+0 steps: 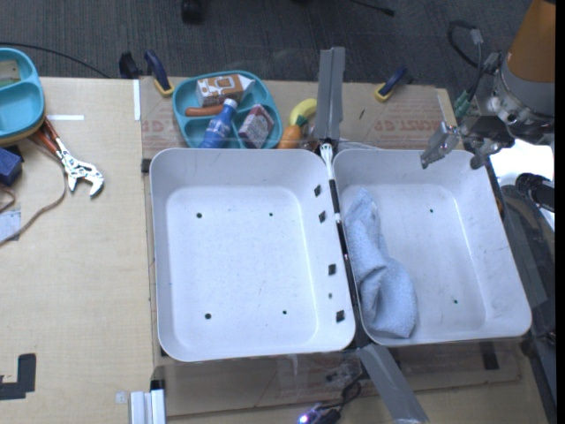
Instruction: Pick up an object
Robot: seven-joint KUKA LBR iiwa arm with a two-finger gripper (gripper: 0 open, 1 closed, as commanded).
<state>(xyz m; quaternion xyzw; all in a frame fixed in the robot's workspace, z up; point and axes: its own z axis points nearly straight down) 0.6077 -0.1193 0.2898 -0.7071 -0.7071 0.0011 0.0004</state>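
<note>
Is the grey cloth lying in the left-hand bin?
No. The grey cloth lies in the right bin, along its left wall, beside the divider.

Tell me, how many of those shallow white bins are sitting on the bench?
2. The left bin lies beside the wrench side of the bench; the right bin touches it along the middle and holds a pale blue cloth against its left wall. None seem hidden.
</note>
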